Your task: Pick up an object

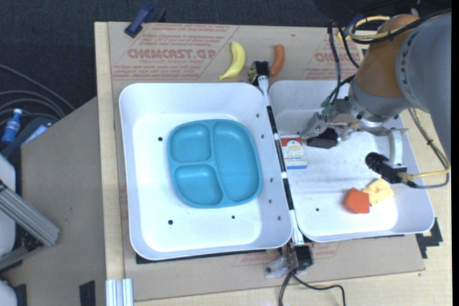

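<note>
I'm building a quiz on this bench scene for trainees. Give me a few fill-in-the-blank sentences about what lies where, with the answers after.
1. The blue divided plastic tray lies in the ____ white bin.
2. The orange block touches a pale ____ piece in the right white bin.
3. The yellow toy banana lies on the bench, ____ both bins.
4. The tray has ____ compartments.

Answers: left; yellow; outside; three

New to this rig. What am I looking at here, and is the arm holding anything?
One camera looks down at a slant on a bench with two white bins. The grey arm with an orange band reaches in from the right; its hand hovers low over the right bin, and nothing shows between its fingers. That bin holds a small card-like packet, an orange block and a yellow piece. The left bin holds a blue divided plate. A toy banana lies behind the bins.
</note>
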Controlling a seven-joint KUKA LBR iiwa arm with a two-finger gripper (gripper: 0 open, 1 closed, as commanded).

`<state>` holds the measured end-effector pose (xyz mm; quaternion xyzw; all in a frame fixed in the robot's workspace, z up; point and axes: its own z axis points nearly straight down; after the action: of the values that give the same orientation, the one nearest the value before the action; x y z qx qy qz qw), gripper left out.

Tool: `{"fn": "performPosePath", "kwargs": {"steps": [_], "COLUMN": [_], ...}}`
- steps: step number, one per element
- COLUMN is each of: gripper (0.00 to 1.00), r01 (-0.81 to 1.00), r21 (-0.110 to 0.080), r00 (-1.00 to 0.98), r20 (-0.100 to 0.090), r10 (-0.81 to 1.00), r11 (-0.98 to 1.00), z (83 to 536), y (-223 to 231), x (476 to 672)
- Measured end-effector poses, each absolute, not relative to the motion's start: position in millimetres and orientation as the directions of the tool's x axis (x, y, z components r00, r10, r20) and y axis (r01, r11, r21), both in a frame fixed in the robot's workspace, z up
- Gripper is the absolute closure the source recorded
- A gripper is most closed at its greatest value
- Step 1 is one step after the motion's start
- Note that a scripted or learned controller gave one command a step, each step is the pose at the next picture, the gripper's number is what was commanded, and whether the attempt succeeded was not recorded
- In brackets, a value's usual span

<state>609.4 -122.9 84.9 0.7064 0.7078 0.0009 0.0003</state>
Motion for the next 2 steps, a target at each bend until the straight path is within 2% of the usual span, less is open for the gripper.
{"fn": "performPosePath", "kwargs": {"steps": [1,2], "gripper": [1.0,1.0], "r01": [1.0,1.0], "r21": [0.002,0.002], "r00": [-0.002,-0.002], "r20": [-0.001,0.001], "r10": [1.0,1.0], "r11": [0.002,0.002], "z": [94.7,185.3], "y": [-123.7,-62.3], "x": [609.4,578.9]}}
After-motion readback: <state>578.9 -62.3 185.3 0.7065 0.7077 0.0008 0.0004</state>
